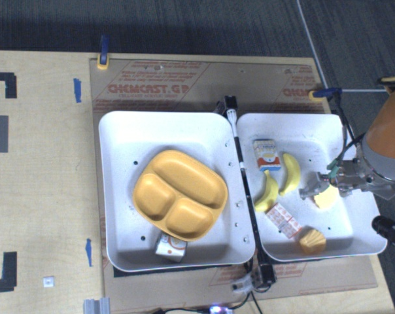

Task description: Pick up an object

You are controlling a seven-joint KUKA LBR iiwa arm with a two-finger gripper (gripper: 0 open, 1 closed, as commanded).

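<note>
Nearest, at the front of the left bin (119, 136), a small printed carton (170, 247) lies half tucked under the rim of a plate (179, 193). At the front of the right bin (315, 142) sits a small orange-brown lump (312, 241) with a ridged top. Just behind it to the left lies a flat printed packet (284, 220), long axis running diagonally from front right to rear left.

Next comes the object closest to the gripper (317, 190): a pale yellow block (326, 199), small, matte and roughly wedge-shaped. It lies on the bin floor toward the right wall. It is too compact to give a clear long axis or heading. The gripper, grey metal, reaches in from the right and sits at the block's upper left edge, touching or just over it. Whether it is open or closed, I cannot tell. The block is not seen to be held.

Left of the gripper lie two bananas, smooth and yellow. The front banana (268, 191) points near-left to far-right. The rear banana (290, 172) curves from front to back. Their ends meet.

The plate is glossy yellow plastic, rounded, with three compartments, and tilts on the left bin's floor.

Farther back in the right bin lies a small white box (266, 153) with red and blue print, long axis front to back.

Beyond both bins a brown cardboard sheet (184, 84) lies on the pale wood bench (40, 175).
</note>
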